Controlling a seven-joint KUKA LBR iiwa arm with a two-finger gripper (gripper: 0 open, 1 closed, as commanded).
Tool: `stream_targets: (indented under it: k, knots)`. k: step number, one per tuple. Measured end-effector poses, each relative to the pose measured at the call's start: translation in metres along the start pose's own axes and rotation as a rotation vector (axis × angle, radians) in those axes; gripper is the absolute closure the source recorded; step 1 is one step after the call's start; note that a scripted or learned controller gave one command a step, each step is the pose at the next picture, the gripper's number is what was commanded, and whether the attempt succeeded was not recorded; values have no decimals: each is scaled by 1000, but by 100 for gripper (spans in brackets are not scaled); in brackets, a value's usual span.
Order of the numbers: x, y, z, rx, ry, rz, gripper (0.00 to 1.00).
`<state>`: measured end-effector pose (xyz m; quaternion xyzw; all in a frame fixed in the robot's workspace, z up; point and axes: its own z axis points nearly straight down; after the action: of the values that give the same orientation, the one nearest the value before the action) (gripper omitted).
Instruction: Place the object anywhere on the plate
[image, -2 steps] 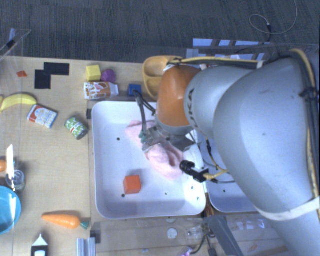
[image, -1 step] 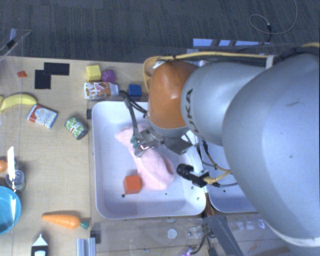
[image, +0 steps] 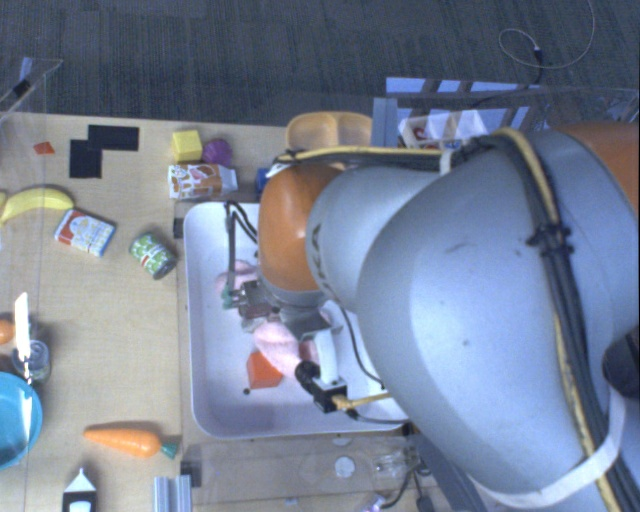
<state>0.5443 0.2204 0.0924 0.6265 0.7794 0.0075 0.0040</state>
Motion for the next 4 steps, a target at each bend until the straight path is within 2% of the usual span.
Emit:
stream_targets:
  k: [1,2,3,4]
  knots:
    - [-115,-37,-115,10,-3,-94,100]
    - [-61,-8,-27,17,-3,-9,100]
    - [-68,-25,-75,12,-2,-52,100]
    - [-9,-36,-1,-3,-2,63,100]
